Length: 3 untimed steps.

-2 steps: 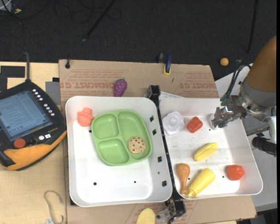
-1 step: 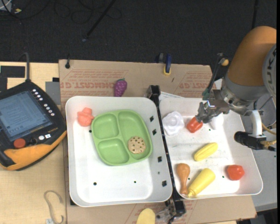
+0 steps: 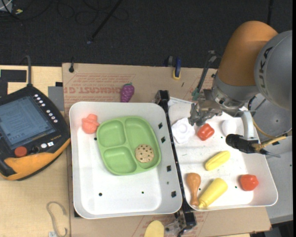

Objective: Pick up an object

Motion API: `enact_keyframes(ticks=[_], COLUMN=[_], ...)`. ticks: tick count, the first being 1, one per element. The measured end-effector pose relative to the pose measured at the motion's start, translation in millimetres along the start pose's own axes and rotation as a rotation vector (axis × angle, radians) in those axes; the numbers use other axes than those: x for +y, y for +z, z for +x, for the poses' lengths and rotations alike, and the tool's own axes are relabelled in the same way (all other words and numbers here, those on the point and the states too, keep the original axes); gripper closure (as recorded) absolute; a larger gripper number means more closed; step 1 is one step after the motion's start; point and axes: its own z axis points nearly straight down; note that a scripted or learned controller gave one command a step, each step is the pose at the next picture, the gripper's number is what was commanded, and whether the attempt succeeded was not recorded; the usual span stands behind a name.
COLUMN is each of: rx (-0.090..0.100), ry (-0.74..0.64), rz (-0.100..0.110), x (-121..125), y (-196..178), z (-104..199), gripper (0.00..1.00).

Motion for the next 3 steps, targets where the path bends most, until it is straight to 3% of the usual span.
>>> enact_keyframes(ticks=[2, 3], rx=[0.000, -0.002], ry=[0.000, 0.004], rz=[0.001, 0.003], x=[6, 3], y=[-3, 2], z=[113, 136], gripper=[1.00, 1.00])
